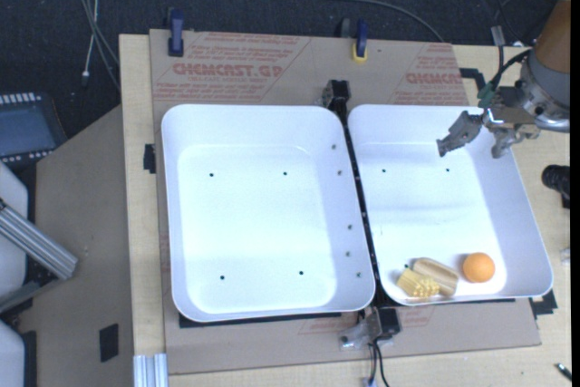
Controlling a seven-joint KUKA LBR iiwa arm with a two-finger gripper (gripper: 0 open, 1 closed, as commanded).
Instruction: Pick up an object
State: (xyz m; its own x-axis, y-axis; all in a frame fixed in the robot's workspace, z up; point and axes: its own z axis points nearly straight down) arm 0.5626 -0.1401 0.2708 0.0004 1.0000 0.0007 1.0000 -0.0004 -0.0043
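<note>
Two shallow white bins are seen from above, side by side on a bench. Three small objects are gathered at the near edge of the right bin [507,195]: an orange ball [478,267], a tan roll [437,271] and a yellow corn cob [418,285], the last two touching. The gripper [478,134] is held above that bin's far right corner, spread wide with nothing between its fingers, well apart from the objects, so a pick is judged not yet begun.
</note>
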